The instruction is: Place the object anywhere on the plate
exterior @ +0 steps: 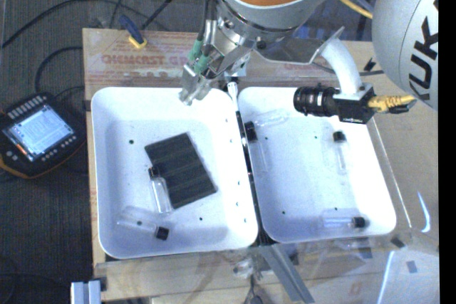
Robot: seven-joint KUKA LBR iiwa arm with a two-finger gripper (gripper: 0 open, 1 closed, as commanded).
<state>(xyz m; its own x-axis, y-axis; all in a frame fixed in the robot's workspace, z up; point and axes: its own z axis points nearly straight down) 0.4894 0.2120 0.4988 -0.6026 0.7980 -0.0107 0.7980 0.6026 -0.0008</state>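
A black ridged plate [180, 169] lies tilted in the middle of the left bin [114, 117]. A clear vial with a black cap [159, 189] lies against the plate's left edge, partly on it. Another clear vial [141, 221] rests near the bin's front left, its black cap [162, 232] pointing right. My gripper [192, 92] hangs over the far edge of the left bin, above and behind the plate. I see nothing in its grasp from this angle.
The right bin [377, 174] holds three clear vials: one by its left wall [255, 146], one at right [340, 153], one at the front [342, 222]. A black cylinder on a white bracket [324, 101] overhangs its far side. A handheld pendant [35, 132] lies left of the bench.
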